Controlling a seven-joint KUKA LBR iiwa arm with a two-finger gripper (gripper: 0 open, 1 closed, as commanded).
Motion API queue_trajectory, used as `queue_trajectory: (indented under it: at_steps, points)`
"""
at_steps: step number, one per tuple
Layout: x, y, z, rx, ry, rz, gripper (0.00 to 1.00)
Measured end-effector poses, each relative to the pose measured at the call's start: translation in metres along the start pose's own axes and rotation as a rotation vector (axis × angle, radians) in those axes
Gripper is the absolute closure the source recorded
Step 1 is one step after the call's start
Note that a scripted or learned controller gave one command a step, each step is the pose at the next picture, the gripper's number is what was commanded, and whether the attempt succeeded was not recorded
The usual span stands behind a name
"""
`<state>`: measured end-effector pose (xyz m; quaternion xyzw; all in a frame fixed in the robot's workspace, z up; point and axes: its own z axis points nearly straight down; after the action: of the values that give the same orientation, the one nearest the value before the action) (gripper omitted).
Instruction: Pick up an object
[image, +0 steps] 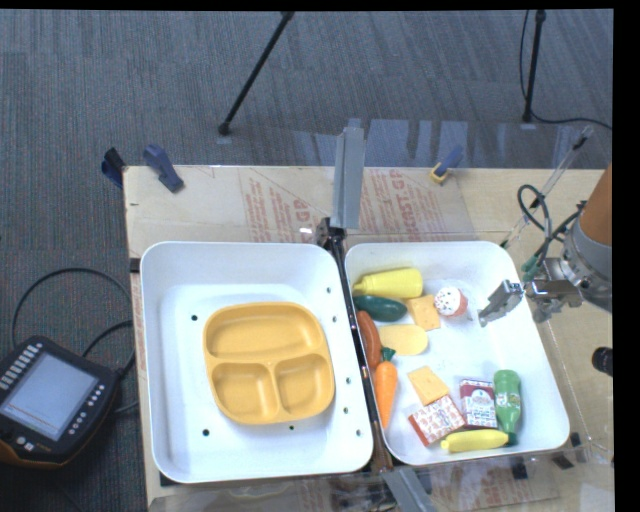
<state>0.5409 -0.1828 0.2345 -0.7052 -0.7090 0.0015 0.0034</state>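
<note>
My gripper (499, 302) hangs over the right part of the right bin (497, 258), with nothing seen in it. Just left of it lie a small white and red round toy (450, 301) and an orange cracker square (424, 313). Further left are a yellow bottle (390, 283), a dark green cucumber (380, 307) and a pale yellow lemon-like piece (404, 340). A carrot (385, 391) and a red sausage (367, 335) lie along the bin's left wall. Toward the front sit a cheese slice (429, 384), two red packets (436, 420), a green bottle (507, 398) and a banana (474, 440).
The left bin (165, 300) holds a yellow divided tray (268, 361). A grey upright post (348, 185) stands behind the seam between the bins. Cables run along the arm at the right. A teach pendant (45, 395) lies on the floor at the left.
</note>
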Motion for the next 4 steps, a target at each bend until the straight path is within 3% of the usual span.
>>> queue_trajectory:
  at_steps: [1, 2, 3, 4]
  points:
    - [0.02, 0.037, 0.149, -0.002, -0.002, 0.089, 0.0]
    - [0.01, 0.1, 0.147, 0.001, -0.001, 0.207, 0.0]
    - [0.0, 0.089, 0.076, -0.01, -0.003, 0.109, 0.0]
    - [-0.002, 0.106, 0.145, -0.005, -0.002, 0.064, 0.0]
